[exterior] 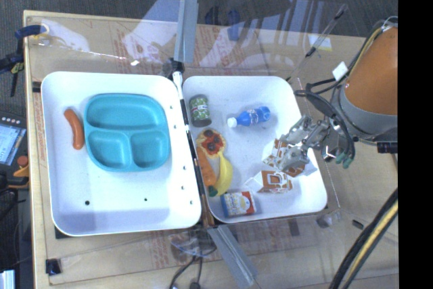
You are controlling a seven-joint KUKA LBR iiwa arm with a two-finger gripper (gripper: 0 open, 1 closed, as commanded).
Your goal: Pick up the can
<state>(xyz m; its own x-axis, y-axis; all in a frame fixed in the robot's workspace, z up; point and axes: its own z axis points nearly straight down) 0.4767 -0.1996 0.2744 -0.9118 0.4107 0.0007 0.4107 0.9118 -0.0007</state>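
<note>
Two white bins are seen side by side on the bench. In the left bin [54, 199] a blue tray [127, 130] with three compartments is set, and a sausage [75, 128] is laid just beside the tray's left edge, apart from it.

The can [199, 109], dark green with a pale top, is found in the right bin [237, 86], near the bin's upper left corner and close to the wall shared with the left bin. To its right, a little apart, a bottle [251, 116] with a blue label is laid on its side, its white cap pointed left. Below the can a pizza slice [212, 142] is seen, and below that a banana [224, 174] with an orange piece [208, 169] against its left side. A small carton [237, 204] is placed near the bin's lower wall. A brown and white box [276, 176] is laid toward the right side.

The arm [373, 78] is brought in from the right, and the gripper [298, 144] is held over the right part of the right bin, just above the box. The can is well apart from the gripper, off to its left and slightly higher in the view, with the bottle between them. Whether the jaws are apart or together cannot be told, since the metal parts are blurred into the box beneath them. Nothing is seen held in them.
</note>
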